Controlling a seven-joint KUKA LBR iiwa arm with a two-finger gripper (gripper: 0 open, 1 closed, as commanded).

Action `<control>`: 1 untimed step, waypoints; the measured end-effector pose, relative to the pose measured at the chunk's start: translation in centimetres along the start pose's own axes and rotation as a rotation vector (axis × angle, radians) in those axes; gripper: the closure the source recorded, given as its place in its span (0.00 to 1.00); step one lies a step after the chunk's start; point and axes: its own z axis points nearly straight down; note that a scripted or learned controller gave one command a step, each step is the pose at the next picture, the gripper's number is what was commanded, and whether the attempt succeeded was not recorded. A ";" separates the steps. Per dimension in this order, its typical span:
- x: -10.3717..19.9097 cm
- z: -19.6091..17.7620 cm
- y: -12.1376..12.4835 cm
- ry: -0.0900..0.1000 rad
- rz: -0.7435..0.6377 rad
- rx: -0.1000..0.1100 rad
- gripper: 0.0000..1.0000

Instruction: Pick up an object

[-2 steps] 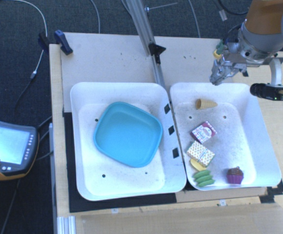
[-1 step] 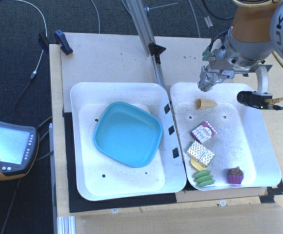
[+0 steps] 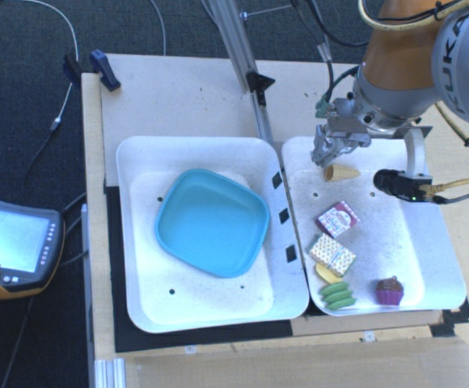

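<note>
1. Camera view puts the gripper [image 3: 329, 153] low over the upper part of the right bin [image 3: 441, 253], right of frame centre, just above and left of a small tan wedge [image 3: 344, 171]. Whether it is apart or together I cannot tell, and nothing is seen lifted.
2. My judgement: the pick is not yet done; the approach looks made, with closing on an object and raising it left to do.
3. The likeliest target is the tan wedge, lying on the bin floor just beside the gripper.
4. Lower in the right bin lie a pink-and-white packet [image 3: 337, 218], a checked packet [image 3: 332, 254], a green pod [image 3: 338, 295] and a purple piece [image 3: 389, 290].
5. The left bin [image 3: 137, 168], at frame centre, holds a blue plate [image 3: 212, 221].
</note>
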 end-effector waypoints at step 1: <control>4.7 0.4 -2.2 0.000 -0.001 0.000 1.00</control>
